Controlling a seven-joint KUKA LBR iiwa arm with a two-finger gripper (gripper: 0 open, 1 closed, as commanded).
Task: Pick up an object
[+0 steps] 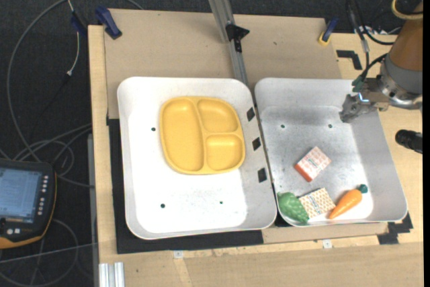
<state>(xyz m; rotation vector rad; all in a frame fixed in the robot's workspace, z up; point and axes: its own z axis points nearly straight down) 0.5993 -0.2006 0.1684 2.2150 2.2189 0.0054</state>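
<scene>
At the near edge of the right bin (386, 165), three small things crowd its near rim. A green leafy toy vegetable (292, 206) sits leftmost, lumpy and partly tucked against the bin wall, so its outline is hard to read. Touching it on the right is a flat patterned packet (317, 201), tan with a fine print too small to make out. Just beside that lies a smooth plastic carrot (347, 203), orange with a dark green tip, tilted with its top toward the right. A little farther in, apart from these, a small boxy carton (312, 163) in white and orange-red lies on the speckled grey-white floor of the bin.

In the left bin (134, 144), a glossy yellow tray (201, 134) with three rounded compartments rests toward the far side.

At the far right of the right bin, the gripper (351, 109) hangs over the floor near the bin's far right corner, well apart from all four objects. It is small and dark against the bin; whether it is open or closed cannot be told. Behind it the arm's grey wrist and orange band are cut off by the right edge.
</scene>
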